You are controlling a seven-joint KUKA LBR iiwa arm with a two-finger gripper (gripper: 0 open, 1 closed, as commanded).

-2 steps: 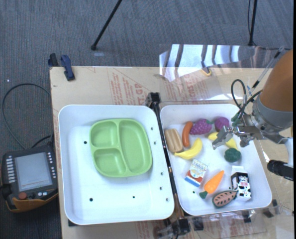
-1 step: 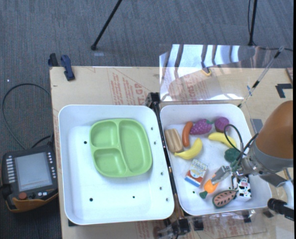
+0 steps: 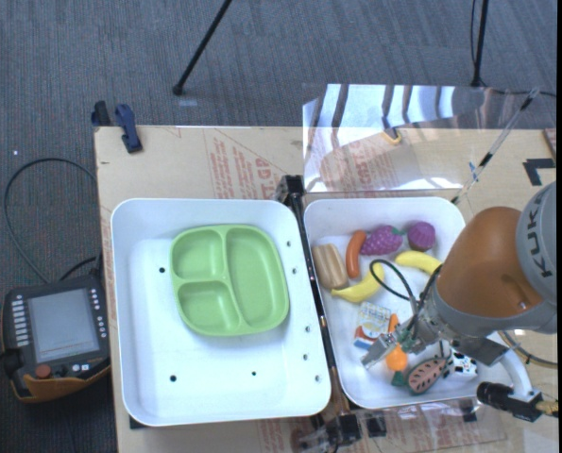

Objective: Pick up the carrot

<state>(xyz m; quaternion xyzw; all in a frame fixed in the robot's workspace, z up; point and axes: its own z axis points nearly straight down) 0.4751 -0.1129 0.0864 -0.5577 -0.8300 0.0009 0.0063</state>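
Note:
The carrot (image 3: 397,358) appears as a small orange piece in the front part of the right bin (image 3: 451,210), partly hidden under the arm's wrist. My gripper (image 3: 392,343) is low in that bin, directly over and touching or nearly touching the orange piece. The grey wrist and black cable cover the spot where the two meet. Whether the carrot is held cannot be seen from here. The arm's large orange band (image 3: 488,272) hangs over the bin's right side.
The right bin also holds a reddish-orange sausage shape (image 3: 355,253), a bread roll (image 3: 331,265), a banana (image 3: 361,291), purple grapes (image 3: 384,240), a plum (image 3: 421,234) and a green-rimmed slice (image 3: 424,374). A green divided plate (image 3: 231,279) sits in the left bin (image 3: 139,347).

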